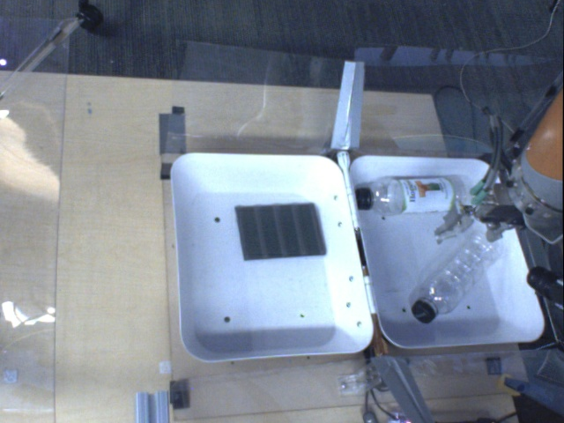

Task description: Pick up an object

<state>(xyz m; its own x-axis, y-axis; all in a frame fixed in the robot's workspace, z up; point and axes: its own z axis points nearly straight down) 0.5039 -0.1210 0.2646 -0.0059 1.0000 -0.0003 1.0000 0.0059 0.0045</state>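
Two clear plastic bottles in the right bin.

We see one crinkled bottle lying diagonal, dark cap toward the bin's near-left; the labelled bottle lies crosswise, cap left. The gripper hovers between them, fingers apart, holding nothing.

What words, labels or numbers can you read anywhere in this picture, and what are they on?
None can be read.
Labelled bottle, right bin: its white label has red and green marks, too small and blurred to read.
Clear bottle, same bin: no label visible, black cap.
Dark ribbed pad, left bin: no text on it.
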